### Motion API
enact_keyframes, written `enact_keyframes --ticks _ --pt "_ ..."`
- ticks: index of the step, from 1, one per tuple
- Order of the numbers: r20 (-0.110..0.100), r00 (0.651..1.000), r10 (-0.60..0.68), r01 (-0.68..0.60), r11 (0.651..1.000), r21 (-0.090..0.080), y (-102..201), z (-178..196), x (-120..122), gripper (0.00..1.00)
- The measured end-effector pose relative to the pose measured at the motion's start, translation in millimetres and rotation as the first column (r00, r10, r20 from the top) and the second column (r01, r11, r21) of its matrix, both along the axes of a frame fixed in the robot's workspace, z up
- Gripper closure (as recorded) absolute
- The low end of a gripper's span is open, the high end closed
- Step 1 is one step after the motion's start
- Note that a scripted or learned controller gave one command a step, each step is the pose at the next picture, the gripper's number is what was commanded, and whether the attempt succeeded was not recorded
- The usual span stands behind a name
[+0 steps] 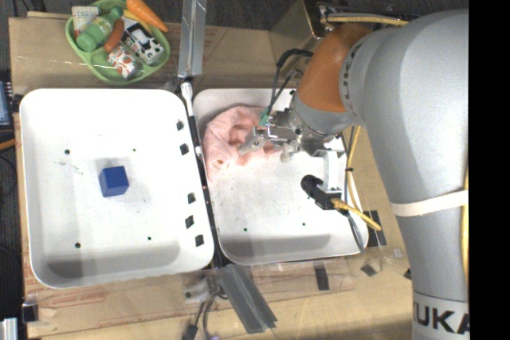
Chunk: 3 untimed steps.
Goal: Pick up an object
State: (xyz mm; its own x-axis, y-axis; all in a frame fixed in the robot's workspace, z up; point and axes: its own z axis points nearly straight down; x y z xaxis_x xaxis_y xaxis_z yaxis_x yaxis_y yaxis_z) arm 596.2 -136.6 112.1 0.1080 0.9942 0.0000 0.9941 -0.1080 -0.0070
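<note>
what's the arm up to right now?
The KUKA arm reaches in from the right, with its gripper down over the pink cloth at the back of the right bin. Whether it has a grip on the cloth isn't clear. A blue cube sits alone in the left bin, untouched.

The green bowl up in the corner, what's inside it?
The green bowl holds an orange carrot, a green bottle and small packets. Whatever lies underneath them is covered.
</note>
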Motion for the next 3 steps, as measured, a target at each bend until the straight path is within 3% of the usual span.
enact_keyframes --ticks 1,2,3 --pt "0.006 0.994 0.106 -0.106 0.994 0.0 -22.2 -19.0 61.4 0.0" --pt "0.006 0.998 0.061 -0.061 0.998 0.0 -24.7 -18.9 39.8 0.0" --pt "0.005 0.998 0.068 -0.068 0.998 0.001 -22.6 -8.6 40.7 1.0"
